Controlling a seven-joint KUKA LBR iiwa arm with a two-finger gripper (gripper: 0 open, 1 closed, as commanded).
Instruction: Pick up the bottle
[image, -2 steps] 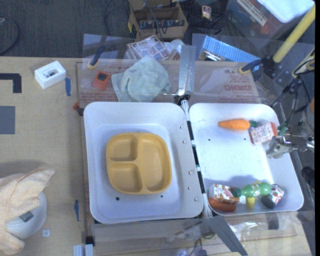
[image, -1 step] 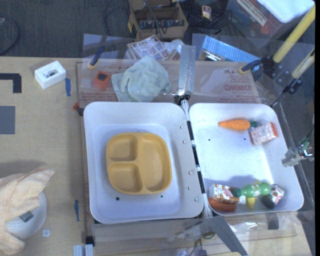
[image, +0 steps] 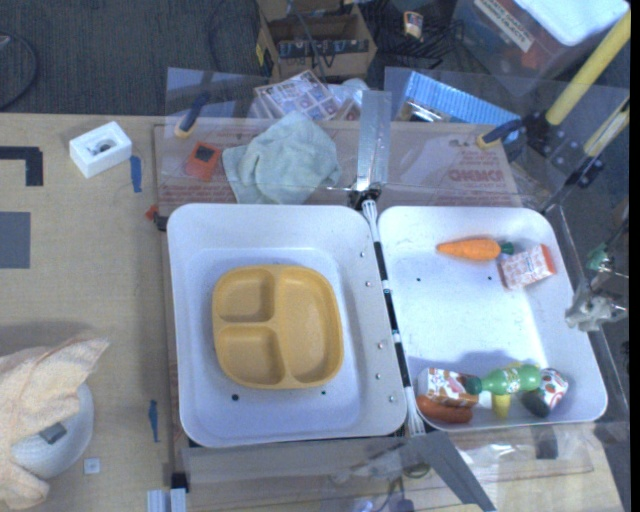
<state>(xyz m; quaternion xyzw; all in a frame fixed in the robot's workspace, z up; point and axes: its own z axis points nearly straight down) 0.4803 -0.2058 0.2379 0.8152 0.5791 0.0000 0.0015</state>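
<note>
The bottle (image: 511, 380) is green and lies on its side near the front edge of the right bin (image: 470, 310). It rests in a cluster with a red and white packet (image: 446, 392), a small yellow piece (image: 500, 402) and a dark rounded item (image: 545, 392). A pale part of my gripper (image: 594, 309) shows at the right rim of that bin, up and to the right of the bottle and apart from it. Nothing is seen in its grasp.
An orange carrot (image: 469, 249) and a red and white pouch (image: 526, 266) lie at the back of the right bin. The left bin (image: 190, 330) holds a yellow divided plate (image: 278, 326). A pale green cloth (image: 285, 158) lies behind the bins.
</note>
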